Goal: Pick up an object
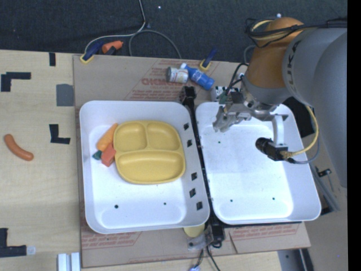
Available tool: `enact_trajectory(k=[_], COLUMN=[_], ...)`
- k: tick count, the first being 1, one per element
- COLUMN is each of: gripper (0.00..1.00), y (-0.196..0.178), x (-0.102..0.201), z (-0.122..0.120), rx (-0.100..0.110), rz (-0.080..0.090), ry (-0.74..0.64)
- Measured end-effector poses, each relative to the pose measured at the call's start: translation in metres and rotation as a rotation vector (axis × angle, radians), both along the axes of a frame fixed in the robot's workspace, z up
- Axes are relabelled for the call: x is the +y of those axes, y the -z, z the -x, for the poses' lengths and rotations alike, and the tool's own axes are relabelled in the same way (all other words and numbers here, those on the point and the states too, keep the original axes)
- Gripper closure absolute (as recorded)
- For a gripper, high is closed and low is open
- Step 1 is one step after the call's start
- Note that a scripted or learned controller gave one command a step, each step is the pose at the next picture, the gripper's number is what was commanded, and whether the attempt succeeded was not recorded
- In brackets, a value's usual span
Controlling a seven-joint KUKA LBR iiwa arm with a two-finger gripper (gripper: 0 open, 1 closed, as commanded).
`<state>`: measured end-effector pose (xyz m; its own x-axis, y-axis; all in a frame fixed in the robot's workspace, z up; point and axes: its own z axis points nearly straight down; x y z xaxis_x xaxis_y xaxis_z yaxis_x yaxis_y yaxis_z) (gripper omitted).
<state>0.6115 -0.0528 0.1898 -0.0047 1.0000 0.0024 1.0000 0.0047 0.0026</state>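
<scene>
The arm reaches in from the right; its gripper (224,120) hangs over the far-left corner of the right bin (293,208), finger state indiscernible. The left bin (96,208) holds a yellow divided plate (149,151) touching an orange carrot toy (106,139).

Single fixed camera, mounted above the bench, looking down at a slant. Both white bins fall in frame: the left bin (90,168) sits across the divider from the gripper (224,117), the right bin (265,208) lies directly under it. Arm (316,66) enters from the right edge. Range is moderate; bench top (34,112) and dark floor behind the gripper are included.
</scene>
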Motion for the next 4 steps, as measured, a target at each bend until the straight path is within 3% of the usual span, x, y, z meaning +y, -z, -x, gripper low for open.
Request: enact_trajectory(k=[1, 2, 3, 4], gripper=[1.00, 1.00, 1.00, 1.00], y=[0.006, 0.006, -0.027, 0.006], x=[0.076, 0.115, 0.030, 0.109], z=[0.008, 0.048, -0.006, -0.005], rx=[0.005, 0.007, -0.002, 0.007], rz=[0.000, 0.001, 0.006, 0.001], ry=[-0.003, 0.000, 0.009, -0.003])
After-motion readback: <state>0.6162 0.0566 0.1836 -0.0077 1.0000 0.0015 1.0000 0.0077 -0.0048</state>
